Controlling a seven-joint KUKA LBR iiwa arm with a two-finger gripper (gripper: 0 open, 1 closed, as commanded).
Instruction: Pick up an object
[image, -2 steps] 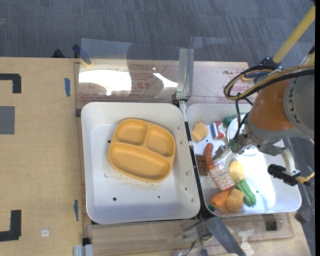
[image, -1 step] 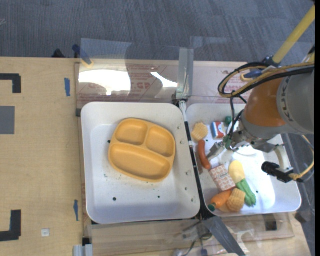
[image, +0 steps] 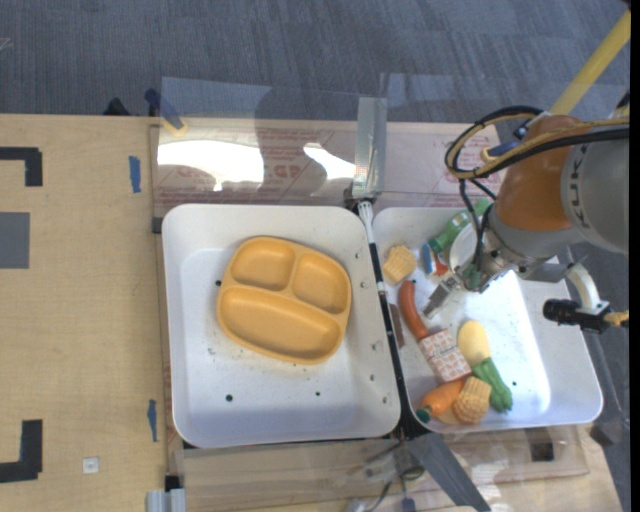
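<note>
Hovering over the right bin, the gripper hangs above the bin's middle near its left wall, and how far its fingers are spread cannot be told at this slant. Nothing sits between them.

The toy food lies crowded toward the bin's front-left corner: a red sausage just beside the gripper, a crinkled snack packet, a smooth yellow lemon, a ridged corn cob, a carrot and a green pepper, several touching. A waffle-textured cracker sits toward the back-left corner.

Likely trouble: the sausage is slim, glossy plastic and lies close to the wall, so closing fingers may roll it aside or strike the rim. Packed neighbours could be nudged, or two caught at once.

In the left bin rests a smooth orange divided plate.
</note>
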